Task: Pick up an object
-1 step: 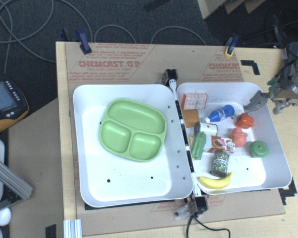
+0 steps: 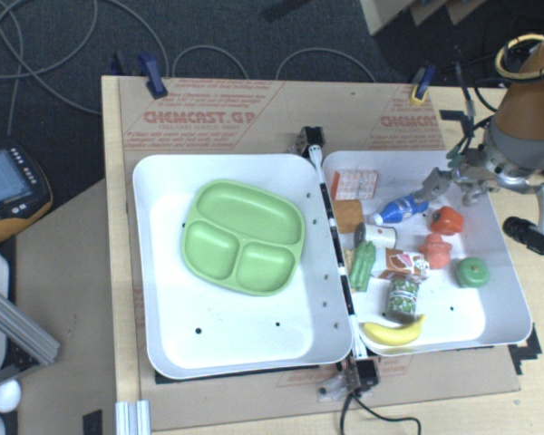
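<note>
The right bin [image 2: 503,243] holds several small items: a blue bottle [image 2: 403,210], a red pepper [image 2: 446,220], a red tomato-like piece [image 2: 437,252], a green apple [image 2: 472,273], a banana [image 2: 392,332], a dark can [image 2: 403,299], a green pickle [image 2: 363,265], a brown block [image 2: 347,216] and a red-and-white packet [image 2: 355,185]. My gripper [image 2: 451,192] hangs over the bin's far right part, just above the blue bottle and the red pepper. It is open, its fingers spread with nothing between them.
The left bin [image 2: 163,315] carries a green divided plate [image 2: 243,236]. A black divider [image 2: 331,234] runs between the bins. Blue clamps [image 2: 151,74] sit at the board's far edge, and cables lie on the floor behind.
</note>
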Robot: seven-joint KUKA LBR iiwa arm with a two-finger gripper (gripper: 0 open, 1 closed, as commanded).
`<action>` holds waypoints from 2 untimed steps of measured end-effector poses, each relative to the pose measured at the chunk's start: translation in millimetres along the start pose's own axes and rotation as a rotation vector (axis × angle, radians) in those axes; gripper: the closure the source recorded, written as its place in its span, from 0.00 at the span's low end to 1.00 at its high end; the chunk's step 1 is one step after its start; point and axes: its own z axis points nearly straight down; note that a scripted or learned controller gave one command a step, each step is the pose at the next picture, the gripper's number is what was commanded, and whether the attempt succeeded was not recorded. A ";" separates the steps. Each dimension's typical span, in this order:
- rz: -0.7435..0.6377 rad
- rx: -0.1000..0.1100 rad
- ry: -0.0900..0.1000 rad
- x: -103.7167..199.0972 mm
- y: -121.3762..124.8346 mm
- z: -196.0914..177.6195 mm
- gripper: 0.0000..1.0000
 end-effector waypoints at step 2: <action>0.001 -0.004 -0.001 -5.7 -19.8 36.6 1.00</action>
